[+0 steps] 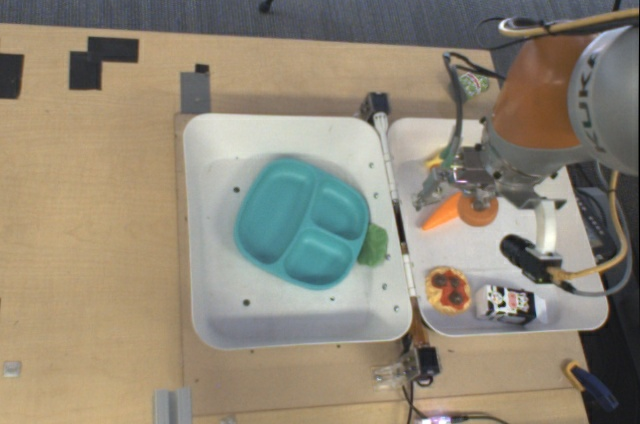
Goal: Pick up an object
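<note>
My gripper [450, 184] hangs low over the upper part of the right bin [570, 312]. An orange carrot-shaped toy [438, 214] lies directly below and in front of it, with a round orange piece [479, 211] just to its right. A small yellow item [435, 157] peeks out beside the gripper's far side. Near the bin's front edge lie a small round pizza toy [448, 288] and a black-and-white carton [510, 303]. The wrist hides whatever lies under it.
The left bin [215, 312] holds a teal divided plate [302, 222] with a green lump [373, 245] at its right edge, by the divider between the bins. A black cable [530, 257] trails over the right bin.
</note>
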Action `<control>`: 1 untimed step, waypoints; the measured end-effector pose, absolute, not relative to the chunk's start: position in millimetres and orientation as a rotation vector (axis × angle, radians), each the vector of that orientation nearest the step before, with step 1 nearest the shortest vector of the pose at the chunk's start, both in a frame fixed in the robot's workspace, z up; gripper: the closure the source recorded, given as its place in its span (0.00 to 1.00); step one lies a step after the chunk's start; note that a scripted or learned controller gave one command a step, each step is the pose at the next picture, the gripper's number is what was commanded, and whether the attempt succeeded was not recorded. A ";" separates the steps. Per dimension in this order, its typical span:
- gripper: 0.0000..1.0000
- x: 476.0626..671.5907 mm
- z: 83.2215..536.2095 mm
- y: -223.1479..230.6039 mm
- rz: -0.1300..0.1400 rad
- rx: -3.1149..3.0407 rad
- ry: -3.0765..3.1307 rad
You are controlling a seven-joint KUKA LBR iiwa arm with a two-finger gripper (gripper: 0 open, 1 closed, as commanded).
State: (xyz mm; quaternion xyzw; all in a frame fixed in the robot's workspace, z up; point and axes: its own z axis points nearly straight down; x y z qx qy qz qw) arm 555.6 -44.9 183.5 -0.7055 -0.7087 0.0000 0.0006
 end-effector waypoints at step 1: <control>0.00 556.1 184.2 -45.7 -0.002 -2.219 -2.225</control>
